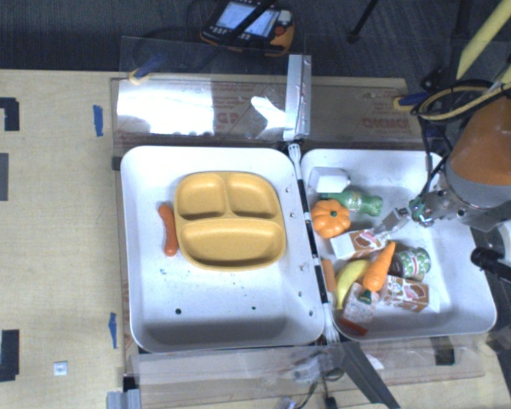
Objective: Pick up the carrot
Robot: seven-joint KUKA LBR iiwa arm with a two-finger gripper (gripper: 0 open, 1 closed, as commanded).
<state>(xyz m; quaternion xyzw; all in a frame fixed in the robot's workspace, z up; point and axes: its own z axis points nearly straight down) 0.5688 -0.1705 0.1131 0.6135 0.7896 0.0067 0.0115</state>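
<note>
Carrot: the tapered orange plastic carrot (378, 267) lies in the right white bin (460, 309), on snack packets, beside a yellow banana (349, 279).
Claw: the metal claw (400, 218) hovers just far-right of it; its spread cannot be judged.
Progress: 0 of 1 grasps made; descent, closing, lifting remain.

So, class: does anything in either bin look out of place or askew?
Mostly the right bin: its toys lie jumbled, the carrot slanting across a banana and flat packets. In the left bin, an orange sausage-like piece lies beside the yellow tray, not in a compartment. Nothing looks spilled or damaged.
</note>
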